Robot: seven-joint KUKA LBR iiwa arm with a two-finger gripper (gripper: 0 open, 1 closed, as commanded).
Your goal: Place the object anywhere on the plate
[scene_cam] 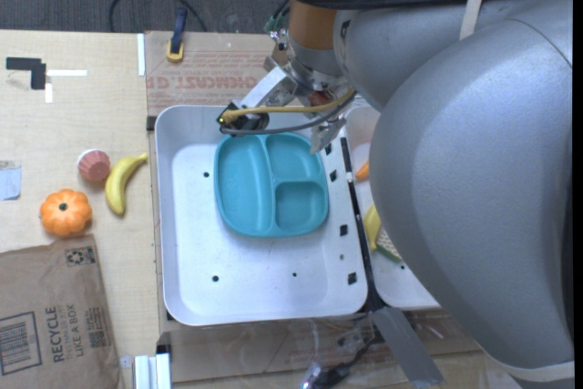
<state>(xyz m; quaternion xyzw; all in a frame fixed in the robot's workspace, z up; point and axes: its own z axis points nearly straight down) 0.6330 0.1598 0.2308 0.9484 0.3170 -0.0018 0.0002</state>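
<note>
Hand low over the far right rim of the blue plate in the left bin, tucked under the wrist, so impossible to tell whether spread, pressed together or pinching anything. Nothing visible on the plate, and only an orange scrap and a yellow scrap peeping from beneath the arm in the right bin as likely candidates for the object. Before any release, shift inward over one compartment, clear of rim and divider, come down close, and let go gently to avoid a roll-off into the bin.
</note>
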